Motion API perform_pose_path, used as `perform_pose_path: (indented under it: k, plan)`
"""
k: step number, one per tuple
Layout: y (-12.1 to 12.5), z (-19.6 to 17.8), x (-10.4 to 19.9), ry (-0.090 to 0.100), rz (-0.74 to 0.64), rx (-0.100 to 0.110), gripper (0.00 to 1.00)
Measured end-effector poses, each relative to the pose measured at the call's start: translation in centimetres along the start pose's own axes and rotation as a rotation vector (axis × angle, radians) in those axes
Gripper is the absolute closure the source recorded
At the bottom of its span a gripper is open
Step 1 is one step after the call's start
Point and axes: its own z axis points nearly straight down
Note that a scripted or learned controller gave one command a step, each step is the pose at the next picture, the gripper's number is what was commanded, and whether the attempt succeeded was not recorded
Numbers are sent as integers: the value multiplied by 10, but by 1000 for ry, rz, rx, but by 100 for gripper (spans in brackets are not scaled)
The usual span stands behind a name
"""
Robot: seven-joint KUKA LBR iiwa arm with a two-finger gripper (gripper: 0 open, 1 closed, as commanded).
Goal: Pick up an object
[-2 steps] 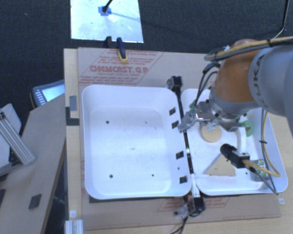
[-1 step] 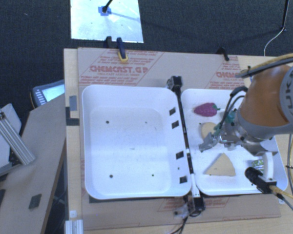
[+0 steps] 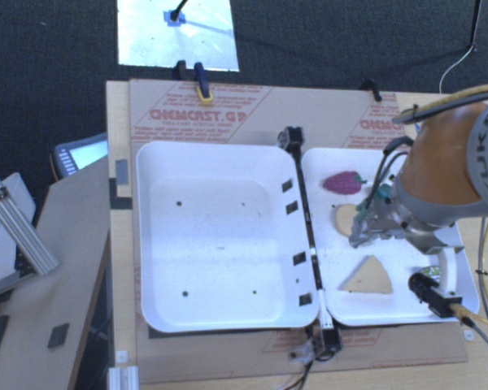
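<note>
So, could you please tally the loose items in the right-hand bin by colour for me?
Red/magenta: 1, the strawberry-like toy
Tan: 2, the triangular wedge and a round piece partly hidden by the arm
Total: 3

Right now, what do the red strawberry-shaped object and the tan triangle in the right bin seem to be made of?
Strawberry: probably plastic or rubber toy, matte magenta-red with a green tip. Tan triangle: perhaps foam, wood or plastic; flat, dull, uniform colour. Resolution leaves both uncertain.

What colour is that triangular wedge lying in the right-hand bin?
The flat triangular wedge is pale tan, like cardboard or toast; the camera view shows it against the white right bin.
</note>
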Motion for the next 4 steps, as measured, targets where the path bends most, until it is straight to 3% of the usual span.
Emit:
perform_pose_path:
  k: [1, 2, 3, 4]
  plan:
    - [0, -139, 70, 4, -11, -14, 100]
    - [20, -277, 105, 3, -7, -17, 100]
    - [32, -288, 182, 4, -9, -1, 100]
    - [57, -343, 263, 5, -10, -5, 100]
